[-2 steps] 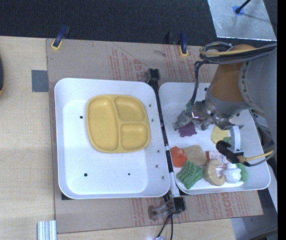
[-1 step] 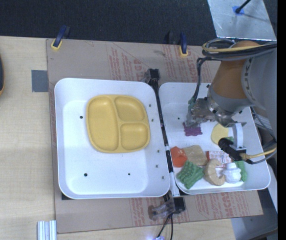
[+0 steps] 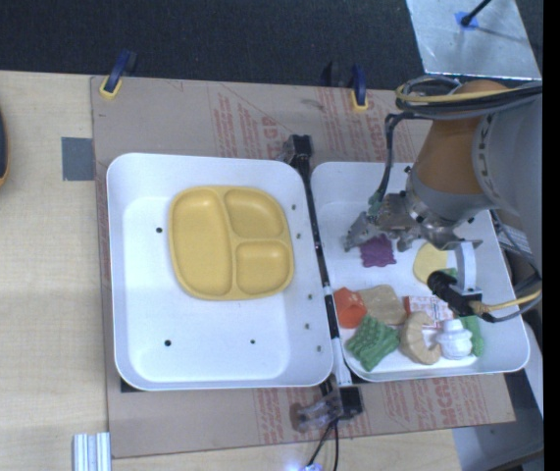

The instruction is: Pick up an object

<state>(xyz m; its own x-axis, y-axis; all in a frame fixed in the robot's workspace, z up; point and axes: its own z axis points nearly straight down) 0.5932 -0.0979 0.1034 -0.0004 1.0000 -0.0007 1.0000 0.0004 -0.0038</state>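
- The jaws (image 3: 378,226) hung above a purple, lobed toy (image 3: 378,252); their state could not be told.
- One glossy yellow three-compartment plate (image 3: 230,240) lay in the left of two white bins (image 3: 132,263).

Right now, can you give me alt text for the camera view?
The gripper hangs low over the right bin, just above a purple toy, with more toy food piled at the bin's near end. The left bin holds a yellow divided plate.

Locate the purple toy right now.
The purple toy lies in the right bin, toward its upper middle, just below the gripper and above the pile of food toys.
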